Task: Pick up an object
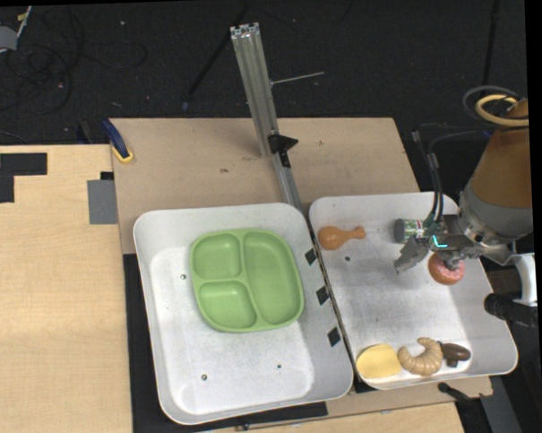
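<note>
Grey tool (414, 248) hangs just beside pink object (447, 270).

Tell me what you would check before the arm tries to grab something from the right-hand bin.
1. Gripper over the right bin: ok.
2. Something between its fingers: cannot tell.
3. Pink round object close to the gripper: ok.
4. Orange object lying apart from other things: ok.
5. Yellow piece and tan curled piece free of each other: not ok, they touch.
6. Green tray out of the way in the left bin: ok.

You've a divided plate (247, 279) in the left bin (170, 368); right bin (382, 296) holds a croissant (422, 357) at its near edge.
</note>
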`<action>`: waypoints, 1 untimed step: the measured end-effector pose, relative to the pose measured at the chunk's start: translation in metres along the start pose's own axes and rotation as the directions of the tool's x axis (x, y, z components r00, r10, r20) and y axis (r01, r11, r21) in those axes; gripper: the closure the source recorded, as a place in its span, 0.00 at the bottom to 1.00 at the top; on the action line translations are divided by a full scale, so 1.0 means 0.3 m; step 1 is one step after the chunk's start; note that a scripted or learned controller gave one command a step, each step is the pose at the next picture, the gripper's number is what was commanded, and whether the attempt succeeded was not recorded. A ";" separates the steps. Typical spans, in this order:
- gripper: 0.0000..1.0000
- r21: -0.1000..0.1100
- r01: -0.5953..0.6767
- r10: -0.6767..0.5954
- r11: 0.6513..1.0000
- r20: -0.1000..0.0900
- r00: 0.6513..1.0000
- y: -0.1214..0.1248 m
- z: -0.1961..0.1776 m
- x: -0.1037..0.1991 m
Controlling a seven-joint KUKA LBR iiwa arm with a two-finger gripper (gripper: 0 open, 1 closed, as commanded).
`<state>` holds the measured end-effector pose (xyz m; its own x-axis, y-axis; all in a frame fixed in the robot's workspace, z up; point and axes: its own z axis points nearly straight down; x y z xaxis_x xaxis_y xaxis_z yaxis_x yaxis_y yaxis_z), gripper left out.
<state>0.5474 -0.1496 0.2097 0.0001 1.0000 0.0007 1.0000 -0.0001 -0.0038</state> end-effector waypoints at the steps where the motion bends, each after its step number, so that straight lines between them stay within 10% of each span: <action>1: 0.00 -0.002 0.000 0.000 1.000 0.000 1.000 0.002 -0.003 0.000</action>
<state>0.5481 -0.1497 0.2107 -0.0001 1.0000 0.0002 1.0000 0.0001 -0.0014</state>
